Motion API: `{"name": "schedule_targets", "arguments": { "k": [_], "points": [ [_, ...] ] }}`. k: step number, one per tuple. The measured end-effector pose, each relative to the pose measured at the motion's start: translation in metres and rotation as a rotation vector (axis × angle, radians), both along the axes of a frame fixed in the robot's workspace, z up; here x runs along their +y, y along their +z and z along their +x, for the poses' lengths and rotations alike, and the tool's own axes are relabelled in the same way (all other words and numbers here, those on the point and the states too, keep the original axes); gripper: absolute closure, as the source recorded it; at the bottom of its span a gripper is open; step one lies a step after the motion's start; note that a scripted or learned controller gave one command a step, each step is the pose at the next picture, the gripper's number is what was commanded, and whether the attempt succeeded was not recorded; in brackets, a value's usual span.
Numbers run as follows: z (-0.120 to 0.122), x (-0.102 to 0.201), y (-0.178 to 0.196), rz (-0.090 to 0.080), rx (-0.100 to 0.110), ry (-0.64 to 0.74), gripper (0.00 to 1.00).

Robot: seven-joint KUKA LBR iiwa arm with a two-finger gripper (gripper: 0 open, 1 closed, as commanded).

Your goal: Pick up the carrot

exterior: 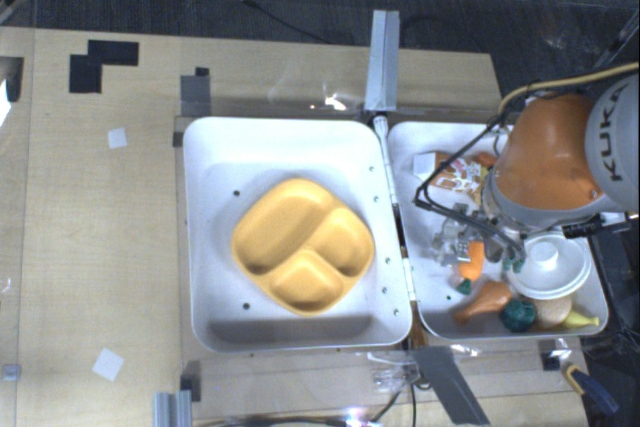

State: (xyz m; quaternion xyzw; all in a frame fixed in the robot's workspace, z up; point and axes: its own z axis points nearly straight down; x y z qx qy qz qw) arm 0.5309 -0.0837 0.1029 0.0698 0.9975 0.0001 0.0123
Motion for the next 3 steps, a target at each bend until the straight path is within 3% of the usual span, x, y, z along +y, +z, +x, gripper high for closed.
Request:
{"name": "schedule_targets", "arguments": {
  "k": [1, 2, 3],
  "points": [
    [-0.003, 0.050, 0.161, -0.001, 0.004, 0.134, 1.00],
    [-0.004, 0.050, 0.157, 0.000, 0.011, 0.133, 0.00],
    [-0.035, 0.001, 0.082, 0.001, 0.019, 0.030, 0.00]
  ]
}}
